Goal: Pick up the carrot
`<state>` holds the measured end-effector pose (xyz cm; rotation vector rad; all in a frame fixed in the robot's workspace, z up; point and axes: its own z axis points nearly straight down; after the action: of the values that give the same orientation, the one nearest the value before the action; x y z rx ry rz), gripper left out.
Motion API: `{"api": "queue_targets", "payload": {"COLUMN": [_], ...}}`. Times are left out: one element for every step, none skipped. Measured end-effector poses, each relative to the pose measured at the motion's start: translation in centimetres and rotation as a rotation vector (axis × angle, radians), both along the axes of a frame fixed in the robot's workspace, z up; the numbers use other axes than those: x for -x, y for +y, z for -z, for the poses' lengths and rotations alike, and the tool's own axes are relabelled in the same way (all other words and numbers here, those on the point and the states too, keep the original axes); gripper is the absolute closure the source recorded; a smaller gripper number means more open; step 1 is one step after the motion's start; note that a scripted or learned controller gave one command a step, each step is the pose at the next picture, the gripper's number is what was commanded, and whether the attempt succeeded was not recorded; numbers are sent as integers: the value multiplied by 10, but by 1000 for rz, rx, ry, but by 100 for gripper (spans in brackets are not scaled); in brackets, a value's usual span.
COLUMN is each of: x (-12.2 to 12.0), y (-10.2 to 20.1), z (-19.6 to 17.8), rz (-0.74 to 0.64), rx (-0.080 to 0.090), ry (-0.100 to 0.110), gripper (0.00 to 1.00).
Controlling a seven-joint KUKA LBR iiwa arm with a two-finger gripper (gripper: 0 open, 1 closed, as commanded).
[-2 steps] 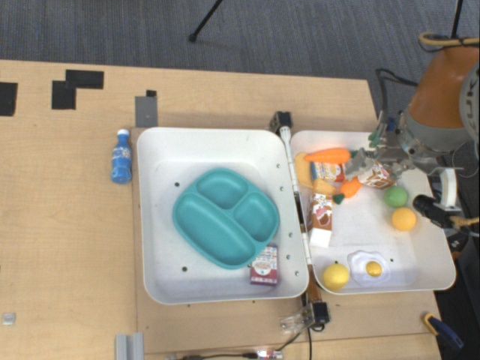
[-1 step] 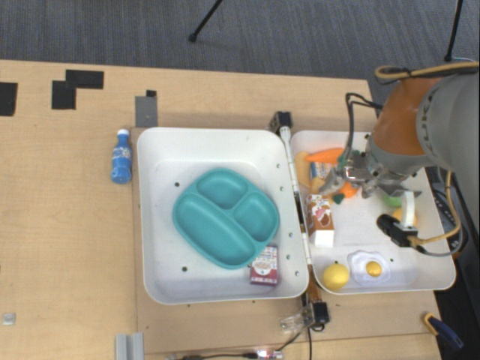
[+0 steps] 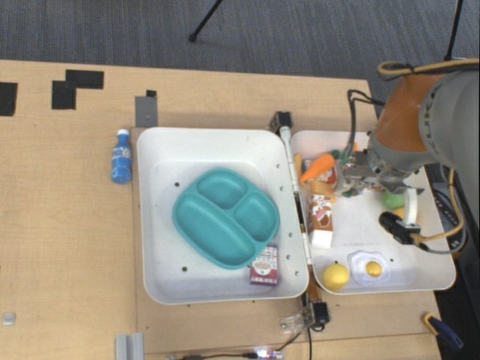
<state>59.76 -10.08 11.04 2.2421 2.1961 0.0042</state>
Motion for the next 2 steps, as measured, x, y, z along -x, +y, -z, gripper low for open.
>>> {"api": "queue_targets", "payload": {"x": [0, -25], "y": [0, -9], "z": [0, 23], "rz": [0, 262], "rx": [0, 0], "ry": [0, -3], "gripper": [0, 0]}}
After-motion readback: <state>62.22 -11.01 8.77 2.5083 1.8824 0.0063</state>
